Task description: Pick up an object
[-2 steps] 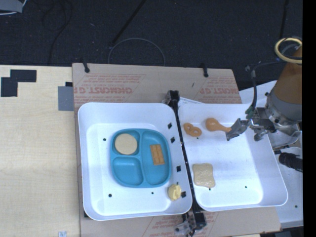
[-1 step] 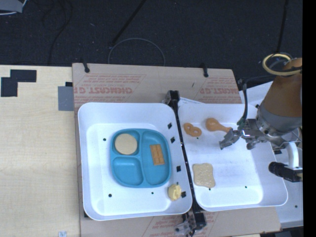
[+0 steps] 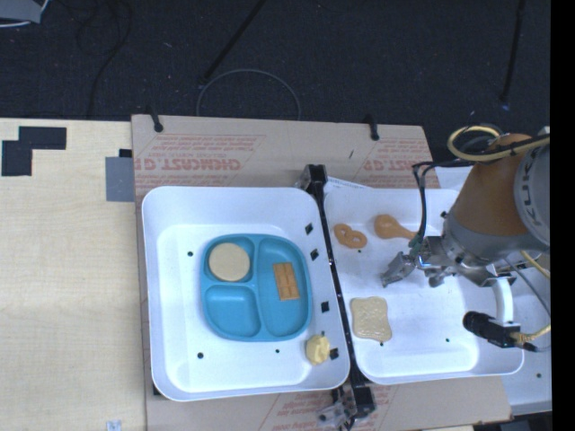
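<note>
My gripper (image 3: 402, 268) hangs over the middle of the right bin (image 3: 449, 366), with the arm reaching in from the right. Nothing shows in its grasp. A tan slice of toast (image 3: 370, 319) lies flat just below and left of it. A small brown pretzel (image 3: 350, 236) lies up and to its left. An orange drumstick-shaped piece (image 3: 392, 227) rests just above it, close to the wrist.
The left bin (image 3: 171, 241) holds a blue divided tray (image 3: 256, 287) with a round biscuit (image 3: 228, 261) and a rectangular cracker (image 3: 287, 281). A yellow lump (image 3: 317, 348) sits in that bin's near right corner. A black divider (image 3: 325, 268) separates the bins.
</note>
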Available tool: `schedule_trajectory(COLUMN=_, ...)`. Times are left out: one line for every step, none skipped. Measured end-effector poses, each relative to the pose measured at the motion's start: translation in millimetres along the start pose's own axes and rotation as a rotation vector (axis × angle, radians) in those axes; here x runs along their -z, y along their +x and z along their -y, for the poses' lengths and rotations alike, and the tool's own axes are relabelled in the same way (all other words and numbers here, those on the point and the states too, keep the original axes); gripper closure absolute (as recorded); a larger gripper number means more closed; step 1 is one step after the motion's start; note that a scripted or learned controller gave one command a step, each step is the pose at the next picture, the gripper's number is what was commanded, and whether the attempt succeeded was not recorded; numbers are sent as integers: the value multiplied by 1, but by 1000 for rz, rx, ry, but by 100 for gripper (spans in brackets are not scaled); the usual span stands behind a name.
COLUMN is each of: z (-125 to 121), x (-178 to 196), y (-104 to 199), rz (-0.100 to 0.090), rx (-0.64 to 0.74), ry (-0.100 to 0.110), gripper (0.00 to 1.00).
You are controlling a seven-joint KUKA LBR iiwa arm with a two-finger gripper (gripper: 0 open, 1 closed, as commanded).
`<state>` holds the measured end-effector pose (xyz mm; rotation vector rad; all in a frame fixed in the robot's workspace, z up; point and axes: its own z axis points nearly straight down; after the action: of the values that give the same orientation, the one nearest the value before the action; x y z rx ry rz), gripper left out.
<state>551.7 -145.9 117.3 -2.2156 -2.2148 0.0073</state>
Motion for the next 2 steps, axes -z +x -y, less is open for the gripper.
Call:
schedule_trajectory(z=0, x=-31, y=1, rz=2, rx=-1, ry=-6, gripper=0)
schedule_trajectory(z=0, x=-19, y=0, rz=2, rx=-6, ry=-7, gripper=100)
